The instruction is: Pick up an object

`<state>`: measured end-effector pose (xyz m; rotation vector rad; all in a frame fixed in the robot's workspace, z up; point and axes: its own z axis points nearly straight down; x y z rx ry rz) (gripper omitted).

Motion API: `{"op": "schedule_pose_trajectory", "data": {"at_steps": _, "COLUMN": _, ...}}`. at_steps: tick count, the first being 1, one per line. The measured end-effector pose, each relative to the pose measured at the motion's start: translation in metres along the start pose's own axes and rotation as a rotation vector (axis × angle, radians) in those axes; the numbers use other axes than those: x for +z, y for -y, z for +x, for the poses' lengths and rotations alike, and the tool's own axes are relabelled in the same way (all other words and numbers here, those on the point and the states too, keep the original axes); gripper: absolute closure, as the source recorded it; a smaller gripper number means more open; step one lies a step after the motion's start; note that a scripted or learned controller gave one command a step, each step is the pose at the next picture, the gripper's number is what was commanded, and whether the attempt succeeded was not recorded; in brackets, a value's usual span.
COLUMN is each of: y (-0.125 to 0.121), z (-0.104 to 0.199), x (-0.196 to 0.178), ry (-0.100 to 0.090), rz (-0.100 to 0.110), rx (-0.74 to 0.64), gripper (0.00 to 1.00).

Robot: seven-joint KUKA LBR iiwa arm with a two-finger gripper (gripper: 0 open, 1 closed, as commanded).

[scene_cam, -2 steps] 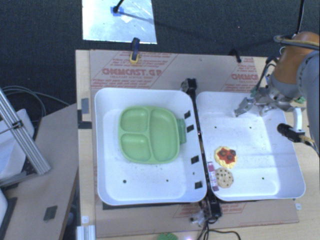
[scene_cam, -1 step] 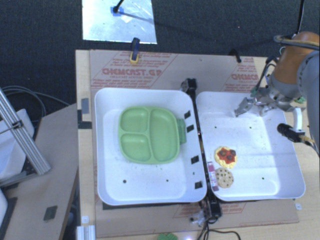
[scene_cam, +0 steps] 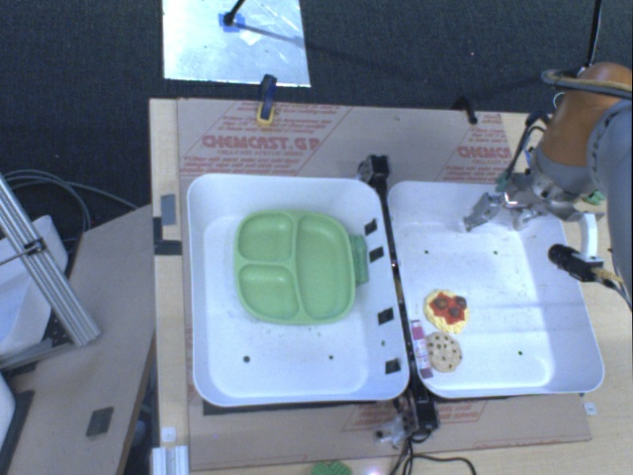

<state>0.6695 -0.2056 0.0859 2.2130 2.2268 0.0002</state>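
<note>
1. Two shallow white bins sit side by side on a bench covered with printed brown board; the left bin (scene_cam: 213, 265) and the right bin (scene_cam: 514, 354) meet along a dark central divider with black clips
2. A green divided plate (scene_cam: 295, 266) with three compartments lies flat in the middle of the left bin, its small tab handle pointing toward the divider
3. In the right bin, near its lower left corner and close to the divider, lies a small yellow toy pizza (scene_cam: 446, 309) with red and dark toppings
4. Just below the pizza, apart from it by a narrow gap, lies a round tan cookie (scene_cam: 445, 353) with dark chips
5. Beside the cookie, against the bin's left wall, lies a thin pinkish strip (scene_cam: 419, 349); what it is cannot be told
6. The grey arm (scene_cam: 613, 156) with its orange band (scene_cam: 579, 117) reaches in from the right, over the upper right part of the right bin
7. The gripper (scene_cam: 482, 213) hangs over the upper middle of the right bin, pointing left and down, well apart from the pizza and cookie
8. Its metal fingers are small and seen at a slant; whether they are spread or closed cannot be told, and nothing is seen between them
9. A yellow and blue clamp (scene_cam: 266, 102) grips the board's far edge, below a silver sheet (scene_cam: 235, 26) on the dark floor
</note>
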Motion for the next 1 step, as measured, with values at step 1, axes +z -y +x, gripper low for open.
{"op": "schedule_pose_trajectory", "data": {"at_steps": 1, "y": 0.0000, "z": 0.0000, "x": 0.0000, "ry": 0.000, "rz": 0.000, "rx": 0.000, "gripper": 0.00}}
